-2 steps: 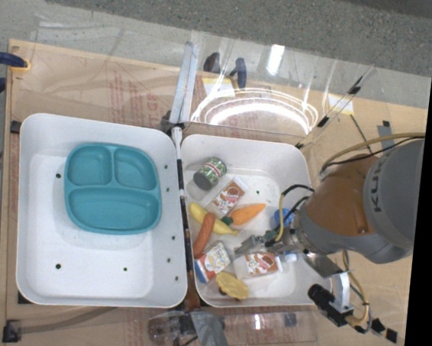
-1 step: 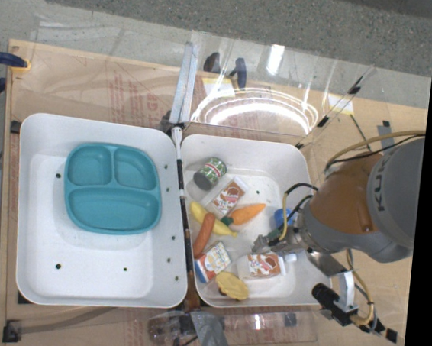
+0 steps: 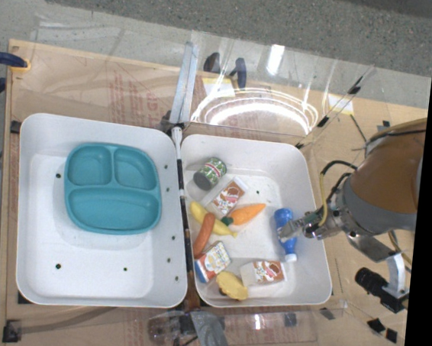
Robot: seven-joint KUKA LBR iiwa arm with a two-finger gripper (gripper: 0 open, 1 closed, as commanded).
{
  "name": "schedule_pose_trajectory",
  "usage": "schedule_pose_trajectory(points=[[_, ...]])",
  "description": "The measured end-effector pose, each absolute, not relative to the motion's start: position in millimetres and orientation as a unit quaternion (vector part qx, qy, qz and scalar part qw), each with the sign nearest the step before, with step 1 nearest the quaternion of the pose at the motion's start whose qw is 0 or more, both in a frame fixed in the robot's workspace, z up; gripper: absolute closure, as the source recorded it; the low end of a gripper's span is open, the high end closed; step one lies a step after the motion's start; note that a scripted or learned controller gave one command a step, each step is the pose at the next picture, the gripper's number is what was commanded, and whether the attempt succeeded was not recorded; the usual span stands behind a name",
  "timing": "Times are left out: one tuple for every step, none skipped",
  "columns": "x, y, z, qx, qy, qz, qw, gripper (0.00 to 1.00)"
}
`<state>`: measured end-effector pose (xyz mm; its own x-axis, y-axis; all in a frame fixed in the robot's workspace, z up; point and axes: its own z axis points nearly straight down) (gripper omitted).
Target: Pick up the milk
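Several toy foods lie in the right bin [image 3: 308, 282]. A small white carton with red and blue print [image 3: 213, 261], which looks like the milk, lies near the bin's front left. A second white carton [image 3: 229, 198] lies further back, and a white box with a red picture [image 3: 265, 272] sits at the front. My gripper [image 3: 302, 230] reaches in over the bin's right side and sits right beside a blue bottle [image 3: 285, 231], well to the right of the cartons. I see nothing held in it.
A green can [image 3: 211, 172], an orange carrot [image 3: 249, 212], a reddish sausage [image 3: 204, 233] and yellow pieces [image 3: 232, 286] crowd the right bin. The left bin [image 3: 30, 264] holds a teal divided plate [image 3: 112, 187]. A clear plastic shield [image 3: 259, 88] stands behind the bins.
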<state>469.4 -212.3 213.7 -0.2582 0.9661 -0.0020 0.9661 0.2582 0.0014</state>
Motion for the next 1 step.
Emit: schedule_pose_trajectory(points=[[469.2, -212.3, 213.4, 0.609, 0.793, -0.0001, 0.001, 0.0]])
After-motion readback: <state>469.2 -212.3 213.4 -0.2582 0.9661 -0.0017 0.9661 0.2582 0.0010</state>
